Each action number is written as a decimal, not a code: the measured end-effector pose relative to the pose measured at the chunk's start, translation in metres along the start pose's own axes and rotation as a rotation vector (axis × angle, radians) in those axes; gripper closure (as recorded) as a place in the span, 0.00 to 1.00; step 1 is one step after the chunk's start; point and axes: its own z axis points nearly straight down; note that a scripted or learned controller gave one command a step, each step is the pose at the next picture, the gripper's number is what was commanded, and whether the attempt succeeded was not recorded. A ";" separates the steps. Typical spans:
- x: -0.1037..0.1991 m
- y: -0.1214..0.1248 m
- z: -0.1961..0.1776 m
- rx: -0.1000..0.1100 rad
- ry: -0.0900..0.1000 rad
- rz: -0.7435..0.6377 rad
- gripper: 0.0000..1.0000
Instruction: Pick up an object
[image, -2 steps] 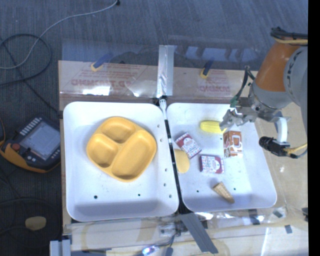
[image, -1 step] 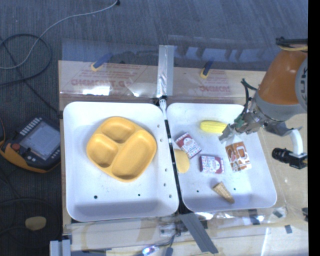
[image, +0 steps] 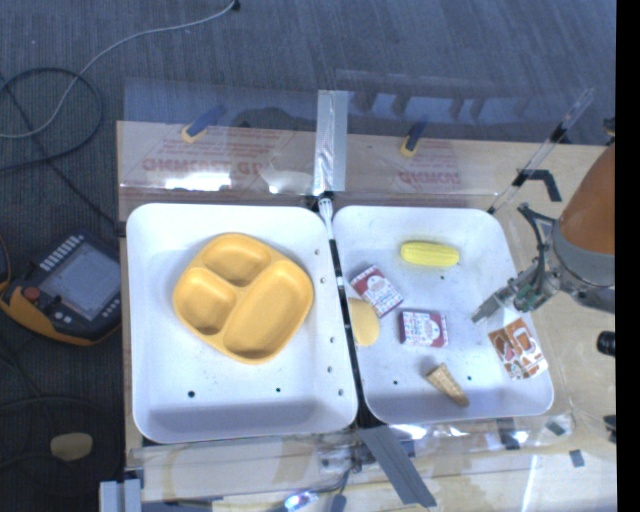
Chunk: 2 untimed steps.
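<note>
The right bin (image: 480, 225) holds several small items. A yellow corn cob (image: 430, 254) lies near its far side. A red and white packet (image: 377, 290) and a yellow round piece (image: 364, 323) sit by the left wall, with a dark red packet (image: 422, 327) in the middle. A tan cone (image: 447, 384) lies near the front. An orange and white packet (image: 518, 348) rests by the right wall. My gripper (image: 503, 300) hangs over the bin's right side, just above and left of the orange and white packet, with nothing visibly in it.
The left bin (image: 150, 380) carries a yellow divided plate (image: 243, 296). The arm's orange band (image: 592, 205) and grey wrist reach in over the right bin's rim. A handheld pendant (image: 62, 290) lies on the floor at the left.
</note>
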 end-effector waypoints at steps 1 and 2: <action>-0.001 0.071 -0.005 -0.001 0.002 0.091 1.00; 0.048 0.142 -0.042 -0.001 0.001 0.144 1.00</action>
